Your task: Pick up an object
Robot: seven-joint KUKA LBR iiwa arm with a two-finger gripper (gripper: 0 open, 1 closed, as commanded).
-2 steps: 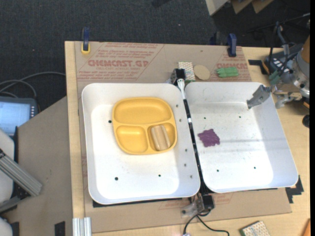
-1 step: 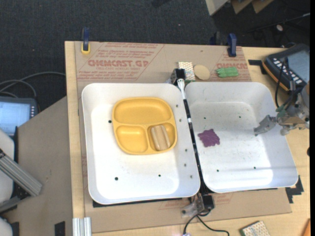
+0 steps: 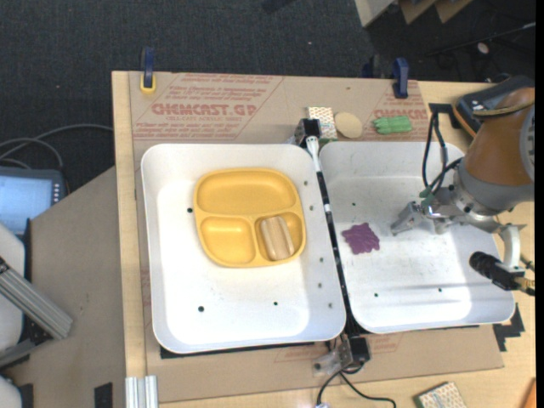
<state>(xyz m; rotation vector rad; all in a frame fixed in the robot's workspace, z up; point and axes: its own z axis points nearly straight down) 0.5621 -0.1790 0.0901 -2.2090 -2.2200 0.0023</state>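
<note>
Over the right bin (image 3: 476,308), tool (image 3: 406,219) low beside purple object (image 3: 362,238).

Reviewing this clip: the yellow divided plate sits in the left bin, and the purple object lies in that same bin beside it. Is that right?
Not quite. The purple object lies in the right bin, near the gripper. The yellow divided plate does sit in the left bin, as the camera view shows.
</note>
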